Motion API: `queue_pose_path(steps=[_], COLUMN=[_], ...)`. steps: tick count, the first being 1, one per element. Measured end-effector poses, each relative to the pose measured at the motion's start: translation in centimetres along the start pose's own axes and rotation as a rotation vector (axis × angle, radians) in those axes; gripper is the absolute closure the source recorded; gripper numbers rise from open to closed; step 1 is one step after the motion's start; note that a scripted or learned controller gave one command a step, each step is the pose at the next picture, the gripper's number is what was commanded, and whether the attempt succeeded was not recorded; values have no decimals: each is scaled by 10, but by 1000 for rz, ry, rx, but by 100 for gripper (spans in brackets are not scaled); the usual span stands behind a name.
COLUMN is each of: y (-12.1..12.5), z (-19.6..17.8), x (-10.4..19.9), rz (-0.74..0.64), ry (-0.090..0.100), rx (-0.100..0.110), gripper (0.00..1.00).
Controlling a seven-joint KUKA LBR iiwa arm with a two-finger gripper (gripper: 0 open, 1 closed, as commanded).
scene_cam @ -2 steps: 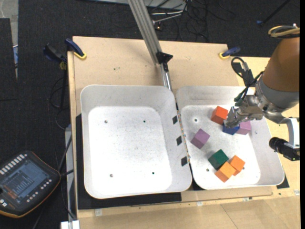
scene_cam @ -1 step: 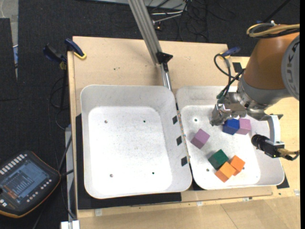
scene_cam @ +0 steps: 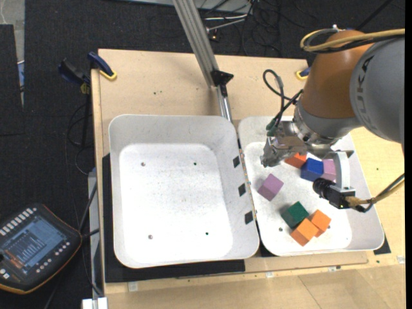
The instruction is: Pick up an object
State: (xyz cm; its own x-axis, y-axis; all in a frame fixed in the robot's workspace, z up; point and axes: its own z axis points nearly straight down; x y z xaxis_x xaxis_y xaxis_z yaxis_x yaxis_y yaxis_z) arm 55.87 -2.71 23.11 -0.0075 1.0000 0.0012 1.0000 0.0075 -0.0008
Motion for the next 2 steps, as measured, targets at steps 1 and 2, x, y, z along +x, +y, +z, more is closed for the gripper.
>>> queue_pose_path(steps=[1,2], y=[9,35], z=[5,8], x=[50,92], rz=[-1,2], ry=[0,0], rx=[-1,-4], gripper=[100,100])
